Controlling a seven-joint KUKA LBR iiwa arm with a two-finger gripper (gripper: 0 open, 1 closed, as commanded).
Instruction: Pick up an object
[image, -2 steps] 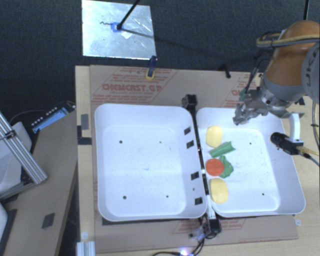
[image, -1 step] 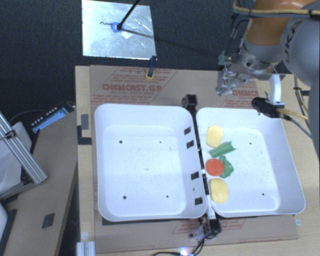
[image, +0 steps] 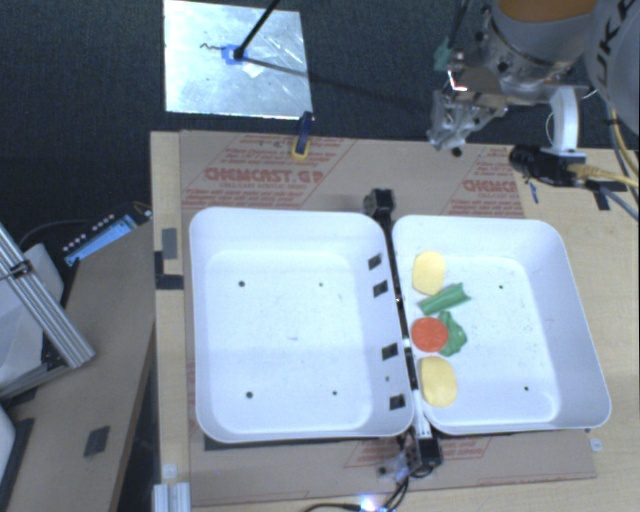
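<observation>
A: Nearest, low in the right bin (image: 570, 330), a yellow piece (image: 438, 381); above it an orange disc (image: 430, 333), green pieces (image: 445, 298) and another yellow piece (image: 429, 270), all along the left wall.

B: They look light, smooth plastic, likely slippery; pinch the nearest across its middle.

A: The claw (image: 450, 135) hangs upper right, holding nothing; its spread I cannot tell.

I see the tabletop (image: 170, 330), a pale wooden surface. A brown protective sheet (image: 270, 170) with red print lies flat on it. Two white bins sit side by side on the sheet, left bin (image: 290, 225) touching right bin (image: 575, 320) along their inner walls.
</observation>
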